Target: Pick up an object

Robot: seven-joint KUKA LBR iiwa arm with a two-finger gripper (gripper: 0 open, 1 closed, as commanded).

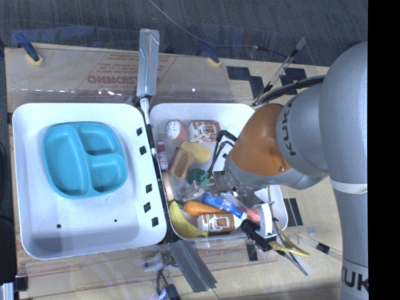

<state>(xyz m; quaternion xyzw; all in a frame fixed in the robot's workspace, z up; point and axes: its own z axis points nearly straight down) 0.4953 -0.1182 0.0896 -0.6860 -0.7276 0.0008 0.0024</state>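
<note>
The right bin (187, 109) holds a heap of small things. At its far end are a white ball with red marks (173, 130) and an orange-and-white packet (203, 130). Below them lie a yellow piece (195, 150), a tan block (181, 163) and a green item (199, 175). Toward the near end are an orange carrot (201, 207), a blue packet (222, 202), a yellow banana (180, 221) and a small brown bottle (219, 223). My gripper (216, 181) is low over the middle of the heap, beside the green item, and the orange wrist hides most of it.
The left bin (75, 230) holds a light blue divided tray (84, 158) in its far half. The grey arm covers the right side of the right bin. A metal bracket (147, 61) stands between the bins at the back.
</note>
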